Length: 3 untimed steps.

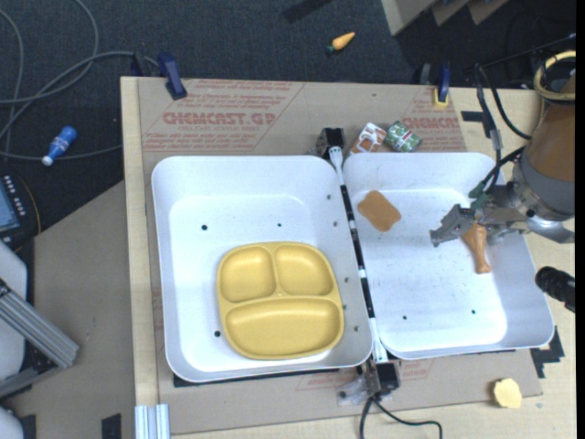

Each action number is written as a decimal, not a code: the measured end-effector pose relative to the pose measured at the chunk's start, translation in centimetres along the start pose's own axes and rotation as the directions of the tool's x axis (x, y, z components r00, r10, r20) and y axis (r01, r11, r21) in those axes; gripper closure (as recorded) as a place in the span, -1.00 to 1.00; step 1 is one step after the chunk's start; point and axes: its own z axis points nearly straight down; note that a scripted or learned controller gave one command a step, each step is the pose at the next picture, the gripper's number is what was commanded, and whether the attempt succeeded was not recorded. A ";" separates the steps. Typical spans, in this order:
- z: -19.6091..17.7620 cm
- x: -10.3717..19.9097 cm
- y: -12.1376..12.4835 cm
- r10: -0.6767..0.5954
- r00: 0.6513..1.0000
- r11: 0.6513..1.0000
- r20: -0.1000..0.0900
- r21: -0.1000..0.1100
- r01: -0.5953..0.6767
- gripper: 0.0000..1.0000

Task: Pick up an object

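Observation:
My gripper (464,219) hangs low over the right side of the right bin (430,323). An orange carrot-shaped piece (478,249) lies right under it, its upper end at the gripper and its lower end pointing toward the front. I cannot see whether the piece is gripped or just lying on the bin floor. A flat brown square piece (378,211) rests in the back left part of the same bin, apart from the gripper. A yellow divided plate (279,298) sits in the left bin (183,208).
Two small packets (387,138) lie on the bench behind the right bin. A yellow chunk (506,392) sits on the bench at the front right. Blue clamps (171,74) hold the board's back edge. A blue bottle (60,143) lies on the floor at left.

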 end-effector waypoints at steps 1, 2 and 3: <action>4.6 -8.2 3.6 0.006 1.000 1.000 0.005 -0.001 -0.006 -1.00; 7.1 -9.9 5.2 0.001 1.000 1.000 0.002 -0.001 -0.001 -1.00; 15.4 -9.7 8.5 -0.004 1.000 1.000 -0.006 0.001 0.004 -1.00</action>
